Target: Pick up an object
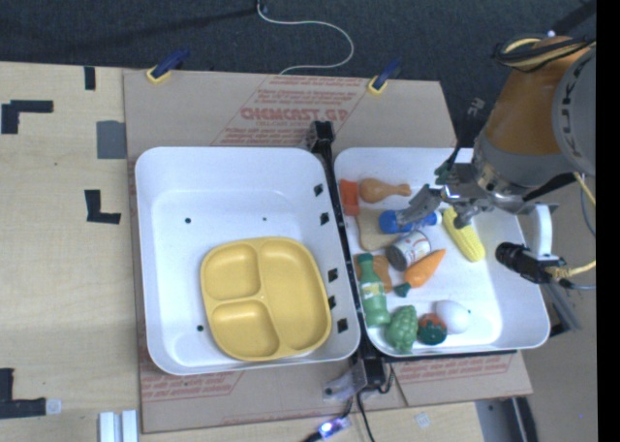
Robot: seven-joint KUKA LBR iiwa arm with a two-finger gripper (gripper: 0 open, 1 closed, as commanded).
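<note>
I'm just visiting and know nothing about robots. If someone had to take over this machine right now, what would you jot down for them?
Gripper: over the right bin, low above the toys; whether it is open or shut cannot be told, and nothing is seen held.
Things: a blue piece, a small can, a carrot and a corn cob lie near it; a drumstick, broccoli and a white egg lie further off.
Left bin: holds a yellow divided plate.
Done: the reach into the bin.
Left: grip one item and lift it.

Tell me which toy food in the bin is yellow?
The corn cob, lying right of the gripper in the right bin. The carrot is orange; the broccoli is green.
</note>
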